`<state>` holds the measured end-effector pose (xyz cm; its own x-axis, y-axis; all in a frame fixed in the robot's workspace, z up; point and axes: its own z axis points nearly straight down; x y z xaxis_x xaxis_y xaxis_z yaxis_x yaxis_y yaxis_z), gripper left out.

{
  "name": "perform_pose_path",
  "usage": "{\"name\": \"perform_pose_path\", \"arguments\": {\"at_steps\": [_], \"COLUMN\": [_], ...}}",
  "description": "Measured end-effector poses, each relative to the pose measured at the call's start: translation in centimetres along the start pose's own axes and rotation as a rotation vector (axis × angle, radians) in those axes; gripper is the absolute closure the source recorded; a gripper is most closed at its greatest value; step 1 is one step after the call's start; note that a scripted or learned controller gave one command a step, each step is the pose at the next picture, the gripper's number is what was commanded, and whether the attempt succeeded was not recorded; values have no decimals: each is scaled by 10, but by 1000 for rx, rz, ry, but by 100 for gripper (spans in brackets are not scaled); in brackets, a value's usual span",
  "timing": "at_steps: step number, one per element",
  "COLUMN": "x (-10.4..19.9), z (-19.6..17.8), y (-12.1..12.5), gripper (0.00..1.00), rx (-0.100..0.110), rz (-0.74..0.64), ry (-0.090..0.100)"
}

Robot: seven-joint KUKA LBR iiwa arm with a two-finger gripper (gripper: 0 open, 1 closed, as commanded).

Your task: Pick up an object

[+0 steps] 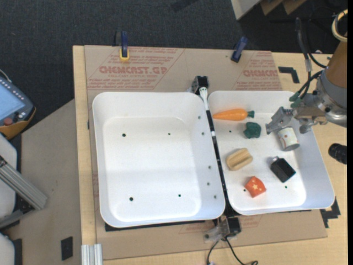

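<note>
Five candidates spread apart across the right shallow white plastic bin [322, 189], presumably so each can be reached without crowding: an orange toy carrot with a green top [231, 114] near the far edge, a small dark green lump [252, 130] just beside it, a tan bread-shaped block [239, 159] toward the divider, a red and orange toy fruit [255, 186] at the near side, a black boxy piece [282, 169] to its right. Hanging over the bin's right part, the grey metal gripper [287, 130] with a pale cylindrical piece at its tip. Cannot tell how wide the jaws stand, nor whether anything sits between them. Left shallow white bin [105, 164] bare of toys, likely the drop side. Both on a brown cardboard-covered table [165, 65], clamped at the far edge for steadiness.
</note>
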<state>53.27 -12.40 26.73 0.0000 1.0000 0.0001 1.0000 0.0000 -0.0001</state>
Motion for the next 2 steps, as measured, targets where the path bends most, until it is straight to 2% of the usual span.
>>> {"name": "perform_pose_path", "arguments": {"at_steps": [1,2], "x": [-4,26], "z": [92,187], "y": [-55,-54], "gripper": [0,0], "rx": [12,4], "rz": [3,0], "ry": [3,2]}}
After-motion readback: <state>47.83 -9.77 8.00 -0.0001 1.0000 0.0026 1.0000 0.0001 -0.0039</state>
